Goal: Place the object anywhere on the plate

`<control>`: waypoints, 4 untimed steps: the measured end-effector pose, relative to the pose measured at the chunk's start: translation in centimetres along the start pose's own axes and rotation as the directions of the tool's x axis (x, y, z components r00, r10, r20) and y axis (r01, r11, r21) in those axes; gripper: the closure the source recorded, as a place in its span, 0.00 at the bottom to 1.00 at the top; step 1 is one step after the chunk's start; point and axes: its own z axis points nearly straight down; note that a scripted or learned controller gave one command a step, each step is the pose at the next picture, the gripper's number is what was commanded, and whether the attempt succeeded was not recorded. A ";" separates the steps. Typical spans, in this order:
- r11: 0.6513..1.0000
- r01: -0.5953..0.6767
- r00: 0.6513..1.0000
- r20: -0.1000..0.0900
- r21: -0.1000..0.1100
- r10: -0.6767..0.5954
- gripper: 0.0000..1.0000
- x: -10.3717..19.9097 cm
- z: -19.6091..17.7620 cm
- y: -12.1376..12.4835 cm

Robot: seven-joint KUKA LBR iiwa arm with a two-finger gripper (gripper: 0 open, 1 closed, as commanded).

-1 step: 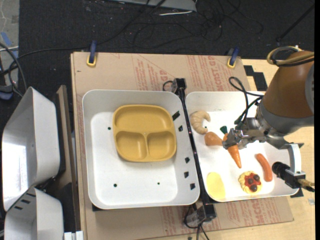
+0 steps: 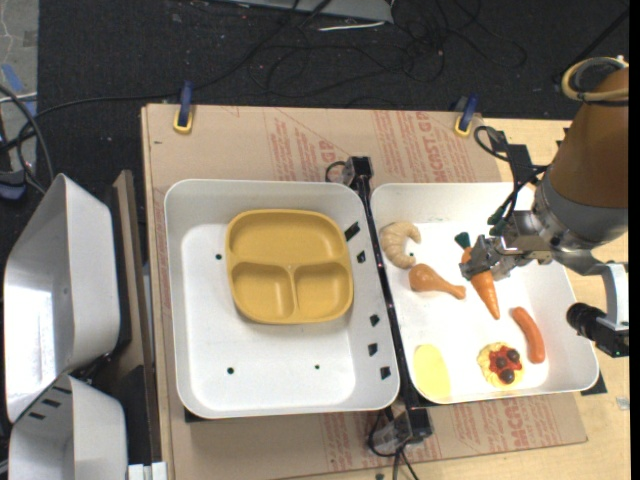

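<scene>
A: Reaching into the right bin (image 2: 585, 363) from the far side, the arm has its pincer (image 2: 484, 260) right over the carrot (image 2: 486, 290). I'd call this the pick-up step, not the carry.

B: Is the carrot actually held?

A: The pincer sits at the carrot's leafy top end, touching or just above it. I cannot tell whether its fingers are apart or together; the wrist hides them. The carrot lies flat on the bin floor, tip pointing away from the pincer, so I would not say it is held.

B: And the plate?

A: The yellow plate (image 2: 290, 266) has three compartments, all bare, and rests in the left bin (image 2: 200, 368), well apart from the carrot, across the divide between the bins.

B: What else lies near the carrot?

A: A chicken drumstick (image 2: 434, 281) just beside it on the plate side, a croissant (image 2: 401, 242) beyond that, a sausage (image 2: 528, 333) on the other side, and a small tart with berries (image 2: 501, 362) plus a pale yellow slice (image 2: 432, 370) nearer the front edge of the tabletop (image 2: 250, 128).

B: So what does the next move call for?

A: In my judgement, a firm hold on the carrot, a clear lift over the bin walls, then a carry across to the plate. The drumstick is close enough to get nudged.
</scene>
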 end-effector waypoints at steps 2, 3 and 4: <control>1.000 0.005 1.000 -0.002 0.005 -0.005 1.00 10.4 2.4 4.8; 1.000 0.005 1.000 -0.003 0.004 -0.005 1.00 15.9 2.4 7.3; 1.000 0.004 1.000 -0.002 0.006 -0.004 1.00 20.6 3.3 8.0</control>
